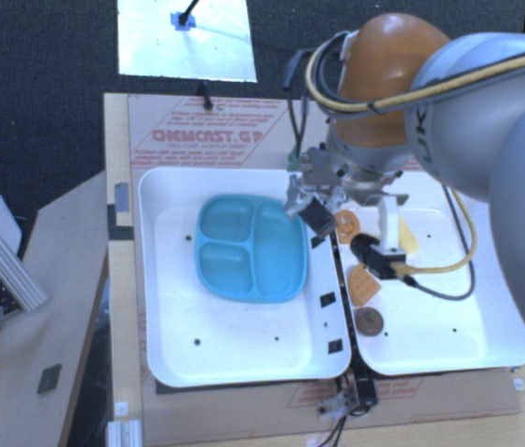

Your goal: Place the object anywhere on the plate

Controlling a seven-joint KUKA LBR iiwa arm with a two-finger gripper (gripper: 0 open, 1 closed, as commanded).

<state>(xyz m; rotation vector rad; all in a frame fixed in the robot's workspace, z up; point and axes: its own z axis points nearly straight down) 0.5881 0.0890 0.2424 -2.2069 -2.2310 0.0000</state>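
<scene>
Object: which one the task means I cannot tell; several small pieces lie in the right bin [486, 343] — an orange ring [347, 222], an orange wedge [363, 285], a brown disc [369, 320] and a yellow piece [409, 238].
Plate: blue plate [249, 248] with three compartments, in the left bin [165, 343], at 9 o'clock from the pieces.
Camera view, jaws: the gripper [314, 210] hangs over the plate's 3 o'clock rim, near the divider between the bins. Whether the jaws are released or clenched I cannot tell; nothing visible between them.
Camera view, arm: it comes in from 2 o'clock, wrist above the ring.
Step in hand: probably fetching a piece or arriving with one; unclear.
Doing it well: if empty, drop squarely over one piece, clear of its neighbours and the bin wall; if loaded, move further toward 9 o'clock, so the release lands inside a compartment, not on the rim.
</scene>
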